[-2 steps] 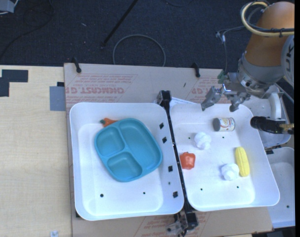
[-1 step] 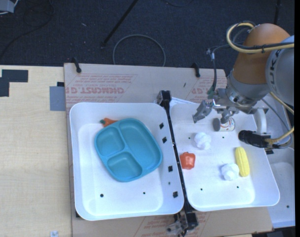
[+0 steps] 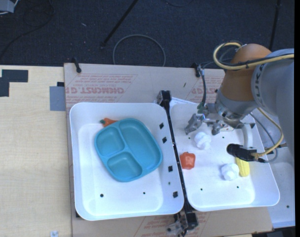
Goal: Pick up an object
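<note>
My gripper hangs over the back of the right bin, open, with its metal fingers spread apart. Just in front of it a small white knobbly object lies on the bin floor, below the fingers and not between them. A red-orange piece lies near the bin's left wall. Toward the right, a second white object rests against a yellow corn-like piece.
The left bin holds a blue divided plate, and a small orange thing peeks out behind its far edge. A black divider runs between the bins. The arm crosses the right bin's back right corner.
</note>
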`<state>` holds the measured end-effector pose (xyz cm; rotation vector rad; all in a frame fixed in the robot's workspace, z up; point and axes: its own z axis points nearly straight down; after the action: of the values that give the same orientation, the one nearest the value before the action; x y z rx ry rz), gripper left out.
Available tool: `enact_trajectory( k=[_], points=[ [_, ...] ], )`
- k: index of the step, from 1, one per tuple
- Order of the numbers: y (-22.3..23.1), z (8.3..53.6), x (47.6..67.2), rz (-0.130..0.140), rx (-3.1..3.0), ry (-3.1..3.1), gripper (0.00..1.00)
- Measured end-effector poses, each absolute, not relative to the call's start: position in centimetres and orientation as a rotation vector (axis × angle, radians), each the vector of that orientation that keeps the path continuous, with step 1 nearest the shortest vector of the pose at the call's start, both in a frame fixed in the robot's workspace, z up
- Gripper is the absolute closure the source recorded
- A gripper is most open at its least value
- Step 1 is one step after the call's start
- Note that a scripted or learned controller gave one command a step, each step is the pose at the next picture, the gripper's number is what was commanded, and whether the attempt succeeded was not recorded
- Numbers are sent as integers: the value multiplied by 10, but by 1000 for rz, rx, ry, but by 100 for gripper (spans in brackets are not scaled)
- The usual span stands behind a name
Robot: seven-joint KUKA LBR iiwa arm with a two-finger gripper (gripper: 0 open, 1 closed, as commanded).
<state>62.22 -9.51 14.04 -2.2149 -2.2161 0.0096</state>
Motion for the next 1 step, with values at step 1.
enact_trajectory(
  k=[1],
  points=[
    [-93, 87, 620, 8, -2218, -2215, 0]
  ],
)
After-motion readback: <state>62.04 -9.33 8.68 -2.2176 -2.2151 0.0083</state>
